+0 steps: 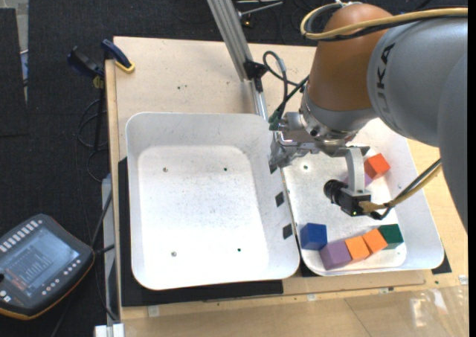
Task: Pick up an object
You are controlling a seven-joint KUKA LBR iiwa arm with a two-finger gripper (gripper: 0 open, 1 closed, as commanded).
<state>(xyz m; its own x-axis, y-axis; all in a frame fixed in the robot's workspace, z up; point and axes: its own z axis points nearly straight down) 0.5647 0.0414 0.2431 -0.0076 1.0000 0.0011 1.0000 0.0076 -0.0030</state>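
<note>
Several coloured blocks lie in the right bin. A blue cube, a purple block, an orange block and a green block form a row near its front rim. Another orange block sits further back, right of the wrist. My gripper hangs over the right bin's back left corner, close to the rim shared with the left bin, well apart from the blue cube. I see nothing held in it.
The left bin is beside the right one, its floor speckled with dark marks. A slanted metal rod crosses behind the bins. A blue-and-yellow clamp grips the bench's back left corner. A teach pendant lies off the bench.
</note>
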